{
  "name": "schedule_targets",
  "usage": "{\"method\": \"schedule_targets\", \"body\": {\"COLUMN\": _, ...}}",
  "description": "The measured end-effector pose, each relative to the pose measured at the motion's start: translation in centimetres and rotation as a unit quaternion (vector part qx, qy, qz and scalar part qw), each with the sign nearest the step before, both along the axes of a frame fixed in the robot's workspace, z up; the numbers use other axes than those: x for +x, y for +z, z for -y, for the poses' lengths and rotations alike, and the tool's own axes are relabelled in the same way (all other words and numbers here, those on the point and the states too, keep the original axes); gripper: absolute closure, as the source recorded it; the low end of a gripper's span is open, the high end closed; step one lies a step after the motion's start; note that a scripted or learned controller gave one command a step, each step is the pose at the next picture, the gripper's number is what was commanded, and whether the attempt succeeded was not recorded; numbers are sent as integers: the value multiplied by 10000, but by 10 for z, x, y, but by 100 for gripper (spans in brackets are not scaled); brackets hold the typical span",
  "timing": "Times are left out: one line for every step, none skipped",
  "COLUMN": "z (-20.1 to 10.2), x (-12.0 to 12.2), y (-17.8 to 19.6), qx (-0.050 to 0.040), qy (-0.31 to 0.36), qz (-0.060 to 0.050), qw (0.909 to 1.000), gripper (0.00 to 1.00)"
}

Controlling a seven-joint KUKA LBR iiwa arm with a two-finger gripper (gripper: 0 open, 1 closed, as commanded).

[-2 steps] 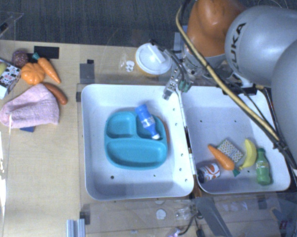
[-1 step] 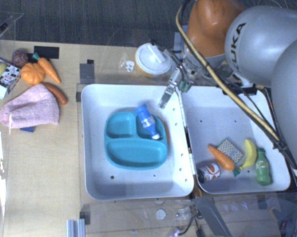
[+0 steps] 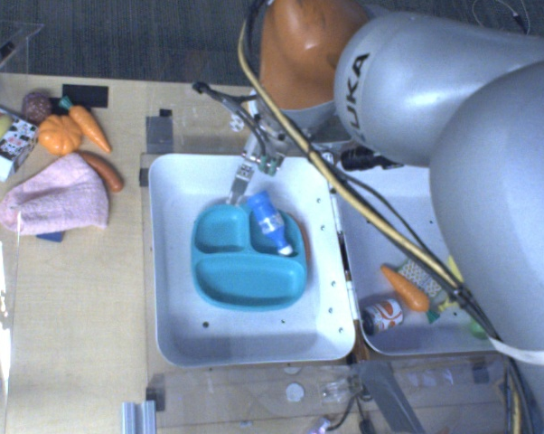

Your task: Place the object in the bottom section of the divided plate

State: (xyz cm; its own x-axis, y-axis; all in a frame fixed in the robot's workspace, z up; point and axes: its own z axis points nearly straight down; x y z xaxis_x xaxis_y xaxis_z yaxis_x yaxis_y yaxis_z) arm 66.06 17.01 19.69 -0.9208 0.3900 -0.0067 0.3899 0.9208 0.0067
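The claw (image 3: 242, 184) hangs at upper centre of the frame over the blue divided plate's (image 3: 245, 283) far rim; its grip is too small and blurred to judge. The arm (image 3: 453, 107) reads "UKA", first letter cut off. The blue bottle (image 3: 267, 224), white-capped, lies in the upper-right section.

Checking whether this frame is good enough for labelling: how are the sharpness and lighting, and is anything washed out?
Camera view: slightly soft overall; the arm nearest the lens is blurred; glare whitens the bench at left; the left bin shows soft shadow along its lower wall; the blue bottle and divided plate stay readable.
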Motion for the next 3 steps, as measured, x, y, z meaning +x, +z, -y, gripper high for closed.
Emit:
{"method": "schedule_targets", "body": {"z": 1, "x": 0, "y": 0, "qx": 0, "qy": -7, "qz": 0, "qw": 10000, "gripper": 0}}
{"method": "schedule_targets", "body": {"z": 1, "x": 0, "y": 0, "qx": 0, "qy": -7, "qz": 0, "qw": 10000, "gripper": 0}}
{"method": "schedule_targets", "body": {"z": 1, "x": 0, "y": 0, "qx": 0, "qy": -7, "qz": 0, "qw": 10000, "gripper": 0}}
